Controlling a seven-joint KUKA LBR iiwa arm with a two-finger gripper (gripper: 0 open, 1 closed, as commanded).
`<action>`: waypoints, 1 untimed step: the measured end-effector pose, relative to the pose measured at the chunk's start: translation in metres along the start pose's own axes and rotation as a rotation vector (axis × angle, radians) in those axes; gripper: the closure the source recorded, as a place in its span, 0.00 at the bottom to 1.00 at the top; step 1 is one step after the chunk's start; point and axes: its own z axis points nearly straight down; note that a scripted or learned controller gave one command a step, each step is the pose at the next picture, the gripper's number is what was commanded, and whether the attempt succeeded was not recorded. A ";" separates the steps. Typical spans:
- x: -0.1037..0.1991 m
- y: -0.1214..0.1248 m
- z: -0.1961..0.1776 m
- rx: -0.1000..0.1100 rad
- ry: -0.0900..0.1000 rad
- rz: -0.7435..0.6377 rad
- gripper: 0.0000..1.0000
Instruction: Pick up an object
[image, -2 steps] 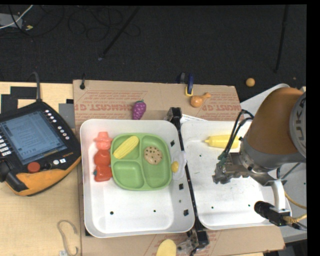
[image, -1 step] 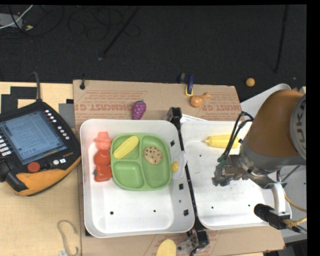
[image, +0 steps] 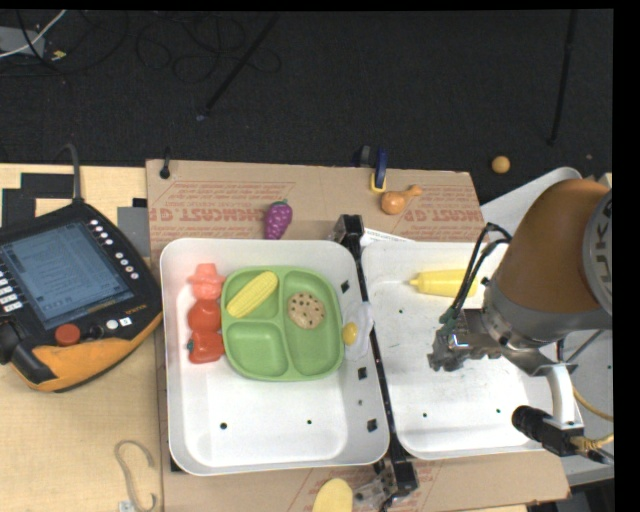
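Pincer (image: 447, 352) position: centre-right of the frame, low over the floor of the right bin (image: 420, 420), at the end of the grey arm (image: 545, 270) with its orange band. Its dark body is seen from above, and how far it is open cannot be told; nothing is visibly held.

Right bin contents: a yellow bottle-shaped object (image: 438, 283) lies on its side in the upper part of the bin, above and just left of the pincer, apart from it.

Left bin (image: 260, 430) contents: a green divided tray (image: 285, 322) sits in the upper half. An ear of corn (image: 249, 293) lies in the tray's upper-left compartment and a cookie (image: 306, 310) in its upper-right compartment. A red and pink toy (image: 205, 315) stands just left of the tray, touching its edge. A small yellow piece (image: 350, 334) rests at the tray's right edge, near the wall between the bins.

Outside the bins: a purple bunch of grapes (image: 278, 219) and an orange pear-shaped toy (image: 398, 198) lie on the cardboard sheet (image: 220, 205) at upper centre. A small orange ball (image: 500, 164) lies at upper right. A yellow lemon-like object (image: 333, 495) sits at the bottom edge. A control pendant (image: 70, 290) with a screen rests on the worktop (image: 60, 440) at the left of the frame.
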 end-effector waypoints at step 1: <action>0.002 0.001 -0.001 -0.001 0.000 0.001 1.00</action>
